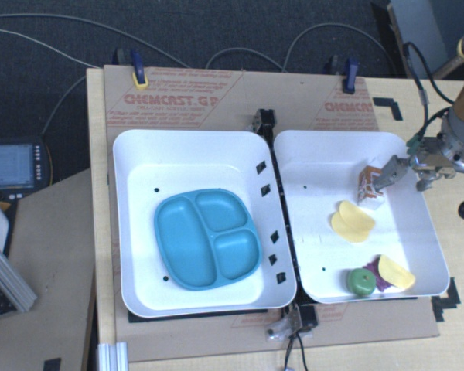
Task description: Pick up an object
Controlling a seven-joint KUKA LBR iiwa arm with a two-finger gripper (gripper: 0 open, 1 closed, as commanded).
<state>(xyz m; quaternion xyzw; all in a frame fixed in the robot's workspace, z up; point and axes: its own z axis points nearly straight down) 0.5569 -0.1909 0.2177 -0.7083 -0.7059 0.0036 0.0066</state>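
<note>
Now the hand (390,178) reaches in from the right over the right bin (317,149), right at a small brown-and-white object (368,185); whether it is apart or clamped, I cannot tell. Just below lies a yellow piece (352,221), and near the front wall a green object (362,282) beside another yellow piece (395,273). Left bin (185,147): a blue divided tray (207,238).

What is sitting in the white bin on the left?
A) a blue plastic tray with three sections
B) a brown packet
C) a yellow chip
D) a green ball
A: the blue plastic tray with three sections lies flat in the left white bin; the small items are in the right bin.
</note>
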